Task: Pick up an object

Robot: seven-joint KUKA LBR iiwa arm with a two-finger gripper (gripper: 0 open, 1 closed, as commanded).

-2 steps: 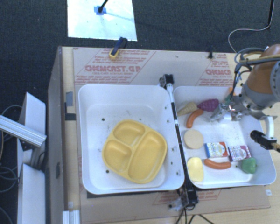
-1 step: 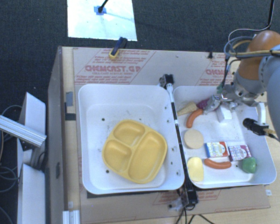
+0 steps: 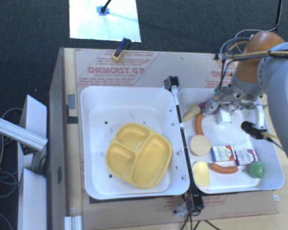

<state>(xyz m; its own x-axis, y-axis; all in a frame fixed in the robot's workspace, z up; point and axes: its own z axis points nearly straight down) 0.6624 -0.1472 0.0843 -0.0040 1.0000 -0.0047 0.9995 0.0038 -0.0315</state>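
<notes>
- Bins: two shallow white bins side by side on the bench; left bin, right bin.
- Left bin contents: one yellow divided tray with three compartments, lying flat toward the bin's near right.
- Right bin contents, counted: one cone-shaped cream piece at the far left corner; two sausage-shaped pieces, one orange sausage standing lengthwise and one red sausage lying crosswise near the front; one tan round disc; one pale yellow oval piece; two small printed cartons, left carton and right carton, just beside each other; one green round piece at the near right.
- Gripper: positioned low over the far part of the right bin; finger spacing cannot be determined, and no item is visible in its grasp.
- Surface: brown printed cardboard sheet under the bins.
- Room: dark carpet floor, with one pale square sheet beyond the bench.
</notes>
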